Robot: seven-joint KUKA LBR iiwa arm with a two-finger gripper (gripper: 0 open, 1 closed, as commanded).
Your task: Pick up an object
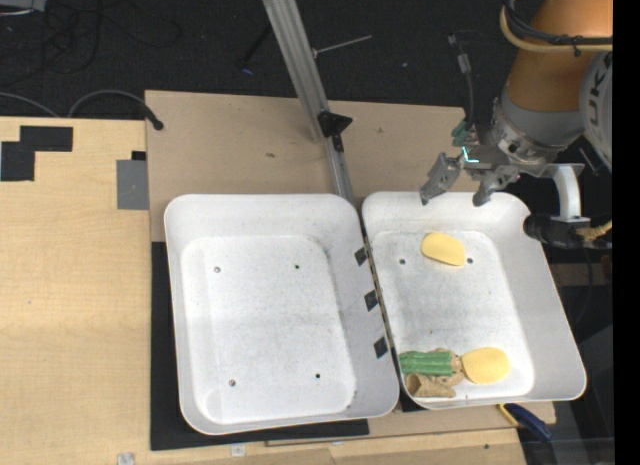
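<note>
The gripper (pixel 462 188) hangs above the far rim of the right bin (pixel 535 298), fingers spread apart with nothing between them. A yellow oval object (pixel 444 249) lies on the bin floor just below and slightly left of the fingertips, apart from them. Well below the gripper, at the bin's near edge, a green object (pixel 427 362), a tan object (pixel 433 385) and a second yellow object (pixel 486 364) lie clustered together. The left bin (pixel 200 243) sits to the gripper's lower left.

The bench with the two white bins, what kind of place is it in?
Probably a robotics lab set up for grasping trials: a grey arm with an open gripper above two white bins, loose cables on the dark floor, and an aluminium rail.
</note>
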